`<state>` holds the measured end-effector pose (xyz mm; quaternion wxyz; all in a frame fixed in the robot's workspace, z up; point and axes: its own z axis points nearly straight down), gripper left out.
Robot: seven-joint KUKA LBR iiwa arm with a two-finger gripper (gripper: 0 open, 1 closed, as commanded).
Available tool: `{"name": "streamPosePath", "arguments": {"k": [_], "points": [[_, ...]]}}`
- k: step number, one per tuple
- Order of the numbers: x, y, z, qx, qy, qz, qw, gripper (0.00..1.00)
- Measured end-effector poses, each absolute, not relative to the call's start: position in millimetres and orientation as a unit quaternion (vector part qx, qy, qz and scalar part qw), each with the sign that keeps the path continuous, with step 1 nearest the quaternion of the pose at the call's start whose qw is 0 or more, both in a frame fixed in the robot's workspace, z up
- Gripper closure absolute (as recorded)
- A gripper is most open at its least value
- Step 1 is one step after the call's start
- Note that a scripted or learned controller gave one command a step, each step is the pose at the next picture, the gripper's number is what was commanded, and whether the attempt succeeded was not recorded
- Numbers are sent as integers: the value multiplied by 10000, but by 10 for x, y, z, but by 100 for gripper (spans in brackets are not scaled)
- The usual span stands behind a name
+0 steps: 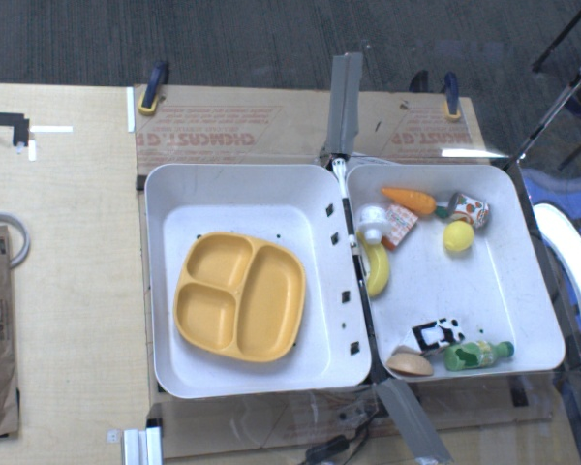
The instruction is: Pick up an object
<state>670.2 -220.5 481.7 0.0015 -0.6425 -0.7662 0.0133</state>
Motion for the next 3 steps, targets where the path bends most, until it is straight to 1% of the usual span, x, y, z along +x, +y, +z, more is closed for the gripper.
{"name": "streamPosePath", "arguments": {"k": [3], "points": [[6756, -2179, 5039, -6397, -7684, 186, 18, 100]]}}
